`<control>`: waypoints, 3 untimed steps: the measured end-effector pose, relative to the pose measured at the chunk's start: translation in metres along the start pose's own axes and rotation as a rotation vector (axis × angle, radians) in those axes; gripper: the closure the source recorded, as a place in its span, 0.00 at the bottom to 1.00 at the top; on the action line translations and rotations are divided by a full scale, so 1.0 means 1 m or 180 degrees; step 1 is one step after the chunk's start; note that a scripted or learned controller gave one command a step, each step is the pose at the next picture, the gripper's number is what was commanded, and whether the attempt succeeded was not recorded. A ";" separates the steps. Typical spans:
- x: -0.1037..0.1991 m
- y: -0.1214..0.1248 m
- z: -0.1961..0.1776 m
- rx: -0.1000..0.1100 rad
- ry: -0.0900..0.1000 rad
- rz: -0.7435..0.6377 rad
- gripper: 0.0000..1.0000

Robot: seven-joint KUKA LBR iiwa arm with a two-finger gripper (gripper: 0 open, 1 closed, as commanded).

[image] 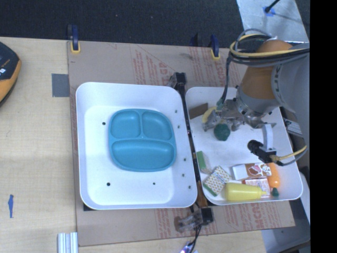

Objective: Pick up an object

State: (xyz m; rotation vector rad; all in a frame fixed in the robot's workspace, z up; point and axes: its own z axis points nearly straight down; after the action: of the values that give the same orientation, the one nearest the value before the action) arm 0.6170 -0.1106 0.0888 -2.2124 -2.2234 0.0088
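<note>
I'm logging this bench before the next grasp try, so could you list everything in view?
Bins: 2, white, side by side on the bench; left bin, right bin.
Divided plate: 1, blue, centre of left bin.
Round object: 1, dark green, right bin, just below the end effector.
Bottle: 1, yellow, lying at right bin's front.
Checkered packet: 1, green-white, left of the bottle.
Carrot-like toy: 1, orange, right bin's front right.
Clamps: 2, blue, bench's far edge.
Arm: 1, grey with orange.
End effector: 1, over the right bin.
</note>
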 end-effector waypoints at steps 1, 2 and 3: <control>-0.001 0.001 -0.014 -0.0007 -0.0005 0.0002 1.00; -0.001 0.001 -0.013 -0.0005 -0.0007 -0.0002 0.00; -0.001 0.041 -0.004 -0.0027 -0.0001 -0.0004 0.00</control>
State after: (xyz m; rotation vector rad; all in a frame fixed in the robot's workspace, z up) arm 0.6581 -0.1118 0.0922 -2.2156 -2.2291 -0.0005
